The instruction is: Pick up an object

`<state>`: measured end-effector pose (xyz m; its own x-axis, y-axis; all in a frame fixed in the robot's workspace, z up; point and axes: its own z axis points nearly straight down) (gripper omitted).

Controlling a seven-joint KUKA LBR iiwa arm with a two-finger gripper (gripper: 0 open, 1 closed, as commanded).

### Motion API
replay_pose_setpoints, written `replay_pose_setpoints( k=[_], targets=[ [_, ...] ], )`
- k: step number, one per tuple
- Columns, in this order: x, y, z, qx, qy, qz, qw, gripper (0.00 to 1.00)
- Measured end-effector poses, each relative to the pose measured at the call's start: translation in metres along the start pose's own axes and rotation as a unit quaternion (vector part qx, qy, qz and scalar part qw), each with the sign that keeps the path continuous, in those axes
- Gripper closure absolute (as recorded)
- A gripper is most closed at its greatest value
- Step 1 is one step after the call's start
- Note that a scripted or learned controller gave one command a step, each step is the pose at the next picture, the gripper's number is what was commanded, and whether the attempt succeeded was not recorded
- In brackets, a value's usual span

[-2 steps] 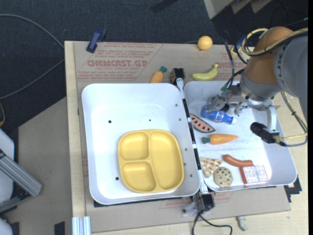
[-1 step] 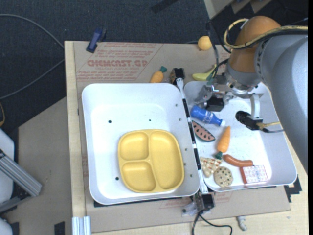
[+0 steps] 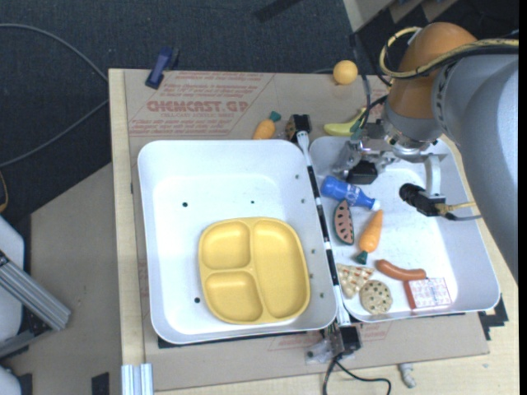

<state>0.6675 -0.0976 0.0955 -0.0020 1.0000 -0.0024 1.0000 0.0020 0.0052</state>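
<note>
Camera view looks down on a counter [image 3: 206, 97] carrying two shallow white bins side by side. Inside the left bin [image 3: 165, 179] lies a yellow divided plate [image 3: 254, 268] with three compartments, set toward the near right part of the bin. Across the right bin [image 3: 469, 262] small toy foods are scattered: a blue bottle [image 3: 344, 192] lying on its side near the dividing rim, a watermelon slice [image 3: 343, 221] just beside a carrot [image 3: 371, 230], a sausage [image 3: 402, 271] further toward the near side, a waffle [image 3: 354, 279] touching a round cookie [image 3: 375, 296], and a small red-and-white card [image 3: 429, 292] near the sausage. The grey arm reaches in from the right, its orange band above the wrist, and the gripper [image 3: 361, 167] hangs over the far end of the right bin, just beyond the blue bottle. Whether the fingers stand wide or narrow cannot be told; nothing visibly sits between them. A yellow ball [image 3: 345, 72] rests at the far edge of the counter, and a banana [image 3: 342, 127] lies behind the right bin.
</note>
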Motion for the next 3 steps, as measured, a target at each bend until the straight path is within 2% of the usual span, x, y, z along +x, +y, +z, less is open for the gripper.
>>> replay_pose_setpoints(
  k=[1, 2, 3],
  targets=[
    [0.008, -0.076, -0.091, 0.002, 0.001, 0.001, 1.0000, 1.00],
    [0.035, -0.072, -0.089, 0.003, 0.002, 0.000, 1.0000, 1.00],
    [0.019, -0.121, -0.103, 0.004, 0.001, 0.002, 1.0000, 1.00]
  ],
)
